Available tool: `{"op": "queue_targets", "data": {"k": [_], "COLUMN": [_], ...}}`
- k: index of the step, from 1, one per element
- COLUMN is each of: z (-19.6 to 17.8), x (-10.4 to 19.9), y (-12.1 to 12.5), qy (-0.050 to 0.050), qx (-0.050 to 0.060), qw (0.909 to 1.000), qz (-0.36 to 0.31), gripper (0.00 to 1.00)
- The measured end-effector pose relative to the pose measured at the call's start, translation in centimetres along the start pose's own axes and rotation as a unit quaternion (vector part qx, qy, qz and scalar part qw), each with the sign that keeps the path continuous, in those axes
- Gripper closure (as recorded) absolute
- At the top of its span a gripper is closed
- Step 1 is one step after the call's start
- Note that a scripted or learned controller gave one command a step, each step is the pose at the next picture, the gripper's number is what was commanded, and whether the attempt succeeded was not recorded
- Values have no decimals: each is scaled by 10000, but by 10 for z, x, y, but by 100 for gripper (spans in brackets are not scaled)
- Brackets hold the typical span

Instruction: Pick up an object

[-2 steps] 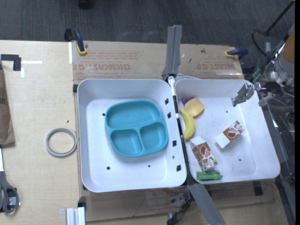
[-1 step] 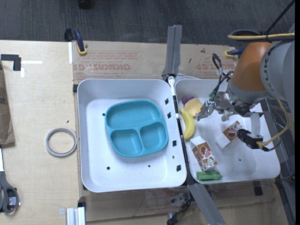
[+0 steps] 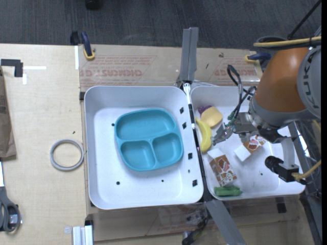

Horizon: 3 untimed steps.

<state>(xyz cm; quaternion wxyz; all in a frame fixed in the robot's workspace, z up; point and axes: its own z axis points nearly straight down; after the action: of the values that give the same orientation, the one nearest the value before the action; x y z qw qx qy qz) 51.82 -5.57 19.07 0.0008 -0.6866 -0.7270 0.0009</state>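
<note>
The grey arm (image 3: 294,86) with its orange band reaches in from three o'clock over the right-hand bin (image 3: 271,185), one of two shallow white bins set side by side on the pale wooden surface (image 3: 38,116). Its pincer (image 3: 223,133) hangs low at the bin's nine o'clock side, tips just beside the yellow banana (image 3: 204,134), which lies along the wall dividing the two bins. Whether the fingers are parted or closed cannot be told from this angle, and nothing can be seen held between them.

Around the pincer the right bin holds a scatter of small goods: a pale yellow rounded piece (image 3: 212,117) at about eleven o'clock with a purple item (image 3: 204,109) tucked against it, a white block (image 3: 241,152) near the centre, a small printed packet (image 3: 254,144) beside that towards three o'clock, a brown-and-white printed pouch (image 3: 223,169) towards six o'clock, and a green object (image 3: 227,191) at the bin's near edge.

The left-hand bin (image 3: 102,177) carries a blue three-compartment plate (image 3: 148,139) lying flat at its centre. Out on the surface at nine o'clock, well apart from both bins, rests a grey ring (image 3: 67,154); a pair of scissors (image 3: 8,213) lies towards seven o'clock at the frame's edge.
</note>
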Motion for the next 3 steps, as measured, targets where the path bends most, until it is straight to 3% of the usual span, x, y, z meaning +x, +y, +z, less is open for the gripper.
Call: {"op": "queue_targets", "data": {"k": [1, 2, 3], "z": [-53, 0, -8], "x": [31, 37, 35], "y": [16, 64, 64], "qy": [-4, -7, -11], "qx": [-2, 5, 11], "qw": [10000, 9997, 9997], "qz": [64, -260, -247], "gripper": [0, 0, 100]}}
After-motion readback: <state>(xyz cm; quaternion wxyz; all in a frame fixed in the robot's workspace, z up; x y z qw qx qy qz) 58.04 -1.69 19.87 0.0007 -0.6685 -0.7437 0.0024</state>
